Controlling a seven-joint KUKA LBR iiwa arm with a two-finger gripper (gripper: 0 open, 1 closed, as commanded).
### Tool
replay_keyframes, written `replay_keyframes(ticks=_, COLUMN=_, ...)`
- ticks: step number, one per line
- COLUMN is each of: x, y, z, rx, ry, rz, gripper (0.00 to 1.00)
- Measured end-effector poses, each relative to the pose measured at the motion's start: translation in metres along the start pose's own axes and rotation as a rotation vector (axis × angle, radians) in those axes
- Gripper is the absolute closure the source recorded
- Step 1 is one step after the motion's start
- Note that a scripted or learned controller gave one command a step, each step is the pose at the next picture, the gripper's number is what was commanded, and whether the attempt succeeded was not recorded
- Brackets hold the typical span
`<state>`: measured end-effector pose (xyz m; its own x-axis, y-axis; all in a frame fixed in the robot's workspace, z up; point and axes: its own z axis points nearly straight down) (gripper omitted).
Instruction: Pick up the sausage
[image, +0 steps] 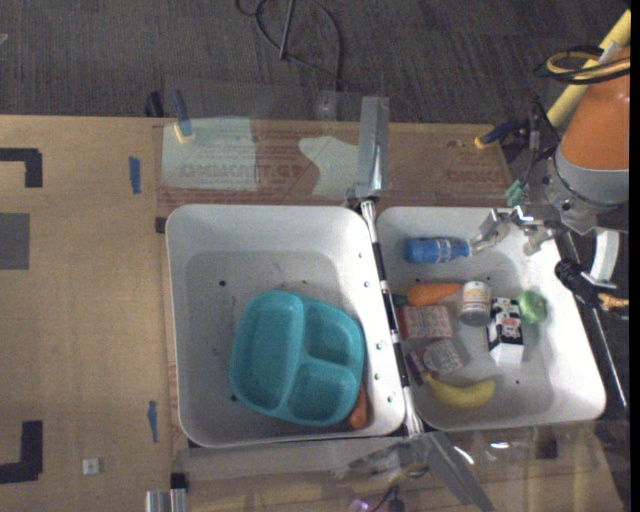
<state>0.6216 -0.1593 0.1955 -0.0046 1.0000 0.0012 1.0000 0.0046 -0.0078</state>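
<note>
I am looking down on the bench (80, 330), which is carrying two white bins side by side: the left bin (200, 240) and the right bin (565, 385). The arm (597, 130) is reaching in at the 2 o'clock corner of my view, and its gripper (510, 232) is hanging over the 12 o'clock edge of the right bin. I cannot tell whether it is released or clenched, and I am seeing nothing held in it.

A teal divided plate (297, 358) is lying toward 5 o'clock in the left bin. A small orange piece (357, 414) is peeking out at the plate's 5 o'clock edge; I cannot tell what it is.

In the right bin, a banana (460, 392) is lying at 7 o'clock and a blue bottle (435, 250) is lying on its side at 11 o'clock, just beside the gripper. The orange object I am taking for the sausage (435, 294) is lying at 9 o'clock, below the bottle and apart from the gripper. A black-and-white carton (507, 332) is sitting near the centre, a patterned packet (428, 322) is lying under the sausage, a small can (476, 300) is almost touching the sausage's 3 o'clock end, and a green object (533, 306) is resting at 3 o'clock.
</note>
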Motion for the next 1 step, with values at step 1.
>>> replay_keyframes(ticks=1, x=-0.0058, y=-0.0750, z=0.1080, rx=-0.010, ry=0.001, rz=-0.197, gripper=0.00)
